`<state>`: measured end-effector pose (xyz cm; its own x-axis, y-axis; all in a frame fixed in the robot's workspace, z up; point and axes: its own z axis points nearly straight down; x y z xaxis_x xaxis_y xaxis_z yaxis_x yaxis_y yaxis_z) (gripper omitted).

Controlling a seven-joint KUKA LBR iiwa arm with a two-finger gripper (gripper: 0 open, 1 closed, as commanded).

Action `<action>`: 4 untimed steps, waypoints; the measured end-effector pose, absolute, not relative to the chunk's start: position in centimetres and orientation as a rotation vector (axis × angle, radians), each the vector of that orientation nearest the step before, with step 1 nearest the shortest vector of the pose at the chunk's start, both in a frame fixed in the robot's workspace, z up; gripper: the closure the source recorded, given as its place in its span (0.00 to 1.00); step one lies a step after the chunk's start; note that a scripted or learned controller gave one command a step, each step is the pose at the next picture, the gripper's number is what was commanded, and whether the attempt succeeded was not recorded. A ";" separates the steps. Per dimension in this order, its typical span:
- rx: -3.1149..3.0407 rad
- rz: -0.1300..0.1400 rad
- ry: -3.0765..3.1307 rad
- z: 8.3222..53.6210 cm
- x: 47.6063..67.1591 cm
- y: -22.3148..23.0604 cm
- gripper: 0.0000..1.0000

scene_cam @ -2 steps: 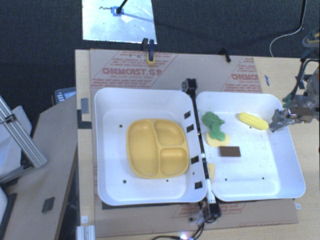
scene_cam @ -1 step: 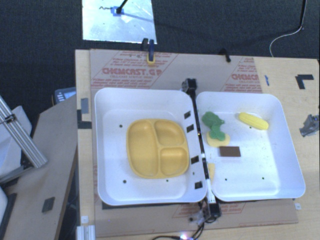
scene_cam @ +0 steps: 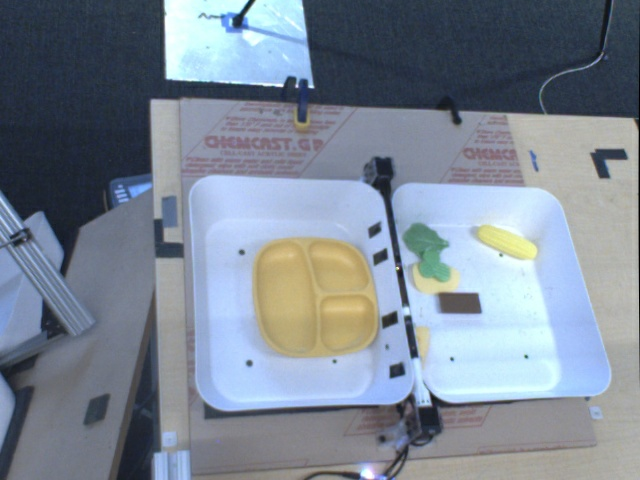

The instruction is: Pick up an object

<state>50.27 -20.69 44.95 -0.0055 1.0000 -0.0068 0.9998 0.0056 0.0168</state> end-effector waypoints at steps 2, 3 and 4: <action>2.219 0.002 2.213 39.0 49.0 -21.0 1.00; 2.203 0.008 2.235 40.5 49.3 -10.4 1.00; 2.224 -0.002 2.209 40.1 50.3 -20.9 1.00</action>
<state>50.34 -20.89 40.14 0.0068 1.0000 -0.0056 1.0000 -0.0067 0.0040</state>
